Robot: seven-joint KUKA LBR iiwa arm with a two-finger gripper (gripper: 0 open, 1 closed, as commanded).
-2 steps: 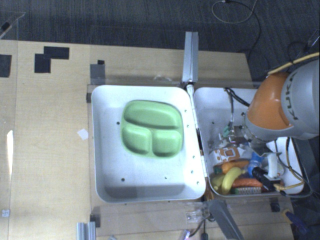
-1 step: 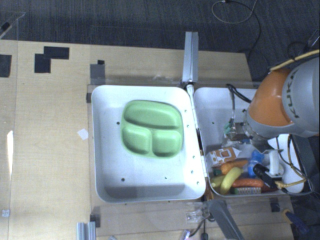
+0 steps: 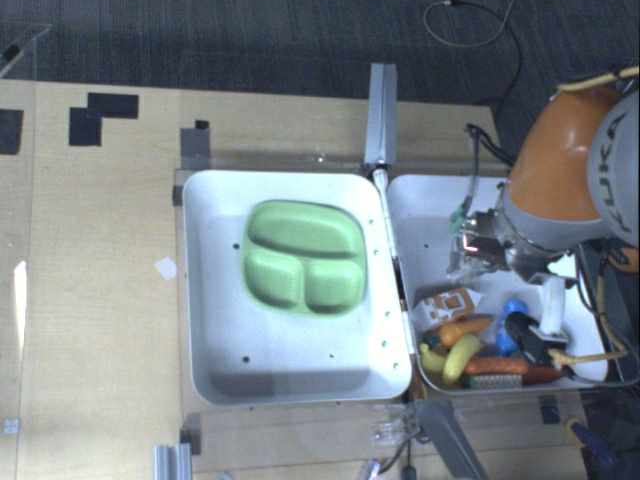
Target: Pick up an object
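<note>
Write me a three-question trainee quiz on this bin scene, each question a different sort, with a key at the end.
1. True or false: the green divided tray lies in the left bin.
2. Multiple choice: where do the small objects crowd in the right bin? A) its far end B) its near end C) spread evenly.
3. Fill in: the yellow banana lies just beside the ______, an orange vegetable.

Key
1. True; it sits near that bin's middle.
2. B; the banana, the carrot, the small carton, a blue object and a red object all bunch at the near end, below the gripper.
3. carrot
</note>
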